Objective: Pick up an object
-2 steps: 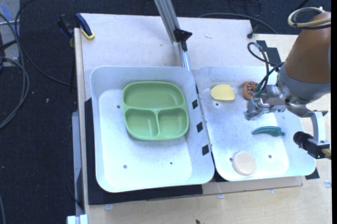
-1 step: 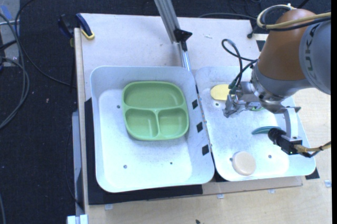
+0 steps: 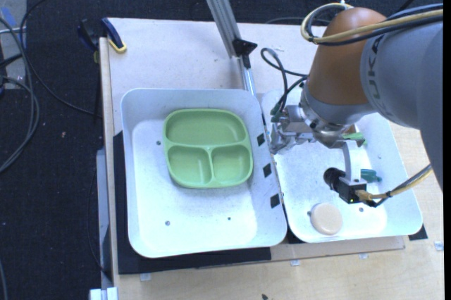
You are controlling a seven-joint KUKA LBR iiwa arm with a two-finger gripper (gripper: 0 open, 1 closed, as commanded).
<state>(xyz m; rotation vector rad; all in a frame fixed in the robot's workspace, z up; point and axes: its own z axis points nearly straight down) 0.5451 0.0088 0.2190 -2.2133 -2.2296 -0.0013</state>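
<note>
The hand is hanging low over the left side of the right bin; I cannot tell whether it is apart or together. A pale round disc is lying at that bin's near edge, and a green divided plate is sitting in the left bin

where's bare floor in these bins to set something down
Widest bare patch: left bin, between the green plate and the near wall; a narrower strip lies left of the plate. In the right bin, a small patch sits between the gripper and the beige disc. Its right side is crowded by the arm and small teal pieces.
</note>
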